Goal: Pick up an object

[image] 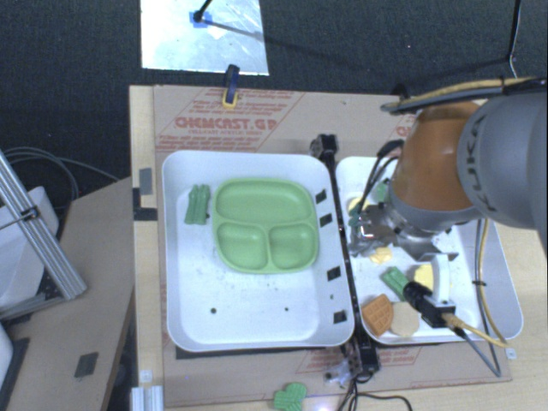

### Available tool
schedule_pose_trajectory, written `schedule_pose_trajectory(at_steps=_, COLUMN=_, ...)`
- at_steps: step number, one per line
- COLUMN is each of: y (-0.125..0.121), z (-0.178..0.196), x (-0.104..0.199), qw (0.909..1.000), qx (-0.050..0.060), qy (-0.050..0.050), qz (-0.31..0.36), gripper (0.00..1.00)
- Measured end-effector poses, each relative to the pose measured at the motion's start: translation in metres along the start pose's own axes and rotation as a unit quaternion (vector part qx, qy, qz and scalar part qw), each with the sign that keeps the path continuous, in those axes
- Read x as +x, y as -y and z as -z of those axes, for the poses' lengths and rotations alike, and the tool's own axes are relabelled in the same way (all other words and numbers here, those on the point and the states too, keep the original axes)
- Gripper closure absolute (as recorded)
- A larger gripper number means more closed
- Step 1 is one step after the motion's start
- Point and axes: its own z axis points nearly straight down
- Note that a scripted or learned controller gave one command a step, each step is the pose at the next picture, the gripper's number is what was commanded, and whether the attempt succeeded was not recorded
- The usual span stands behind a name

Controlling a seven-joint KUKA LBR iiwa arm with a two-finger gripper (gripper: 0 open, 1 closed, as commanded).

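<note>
The arm [467, 165] hangs over the right bin [505, 302], in the right half of the frame, and its bulk covers the jaws, so I cannot tell how they stand or whether anything sits between them. The likely candidates for picking lie in the lower part of that bin: a small green block [395, 279], a pale yellow piece [423, 275] just beside it, a round tan waffle-textured disc [377, 313] and a cream round piece [404, 322] touching it near the bottom rim. To do the step well, I would choose one item standing a little apart, come down square over it, and close across its narrow side; the flat disc looks hard to pinch, the blocky green piece easier. The crowding means a neighbour could be nudged. In the left bin [184, 315] a smooth, glossy green divided plate [264, 224] sits at frame centre, with a ribbed green piece [198, 204] just to its left. Both bins look like thin, shallow white plastic on a cardboard-covered surface [257, 118].
</note>
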Motion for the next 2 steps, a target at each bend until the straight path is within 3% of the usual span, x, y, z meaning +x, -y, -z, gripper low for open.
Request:
schedule_pose_trajectory(at_steps=1, y=0.000, z=0.001, x=0.007, qw=1.0000, qx=-0.001, qy=-0.003, qz=0.004, gripper=0.00)
schedule_pose_trajectory(at_steps=2, y=0.029, z=0.001, x=-0.073, qw=1.0000, qx=-0.001, qy=-0.001, qz=0.001, gripper=0.00)
